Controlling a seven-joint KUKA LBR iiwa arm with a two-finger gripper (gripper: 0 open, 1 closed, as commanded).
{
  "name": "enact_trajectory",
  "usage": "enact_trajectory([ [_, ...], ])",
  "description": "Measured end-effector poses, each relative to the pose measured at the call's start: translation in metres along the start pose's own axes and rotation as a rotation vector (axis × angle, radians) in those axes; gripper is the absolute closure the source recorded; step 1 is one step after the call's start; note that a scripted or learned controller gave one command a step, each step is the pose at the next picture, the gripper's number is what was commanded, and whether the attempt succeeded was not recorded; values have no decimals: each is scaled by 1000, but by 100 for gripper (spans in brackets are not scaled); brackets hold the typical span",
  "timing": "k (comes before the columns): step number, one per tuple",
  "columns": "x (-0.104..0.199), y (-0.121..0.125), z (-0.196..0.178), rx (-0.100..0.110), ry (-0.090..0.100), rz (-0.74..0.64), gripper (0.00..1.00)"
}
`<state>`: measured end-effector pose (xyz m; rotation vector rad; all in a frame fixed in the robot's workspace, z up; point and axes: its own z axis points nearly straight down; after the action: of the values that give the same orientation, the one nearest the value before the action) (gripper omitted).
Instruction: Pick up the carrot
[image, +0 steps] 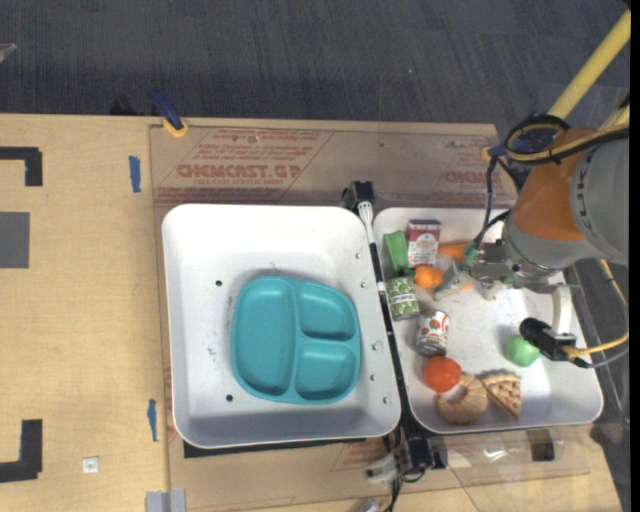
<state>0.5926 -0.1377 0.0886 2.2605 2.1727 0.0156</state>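
The carrot (452, 250) is a small orange piece lying near the back of the right bin (575, 395), partly covered by the gripper. Just left of it and slightly nearer sits a round orange fruit (427, 278). My gripper (468, 270) hangs low over this spot, at the carrot's right end, with the grey wrist and its orange band behind it to the right. The view does not show whether anything is held.
The right bin also holds a white and red box (424, 238), green packets (401, 296), a small can (432, 332), a red tomato (441, 373), bread (461, 401), a pizza slice (504, 392) and a green fruit (520, 350). The left bin (190, 300) holds a teal divided plate (296, 340).
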Motion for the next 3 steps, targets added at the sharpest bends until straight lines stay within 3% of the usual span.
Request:
enact_trajectory([
  [1, -20, 72, 3, 23, -6, 138, 0],
  [2, -19, 73, -8, 23, -10, 135, 100],
  [3, -18, 74, -9, 20, -9, 134, 0],
])
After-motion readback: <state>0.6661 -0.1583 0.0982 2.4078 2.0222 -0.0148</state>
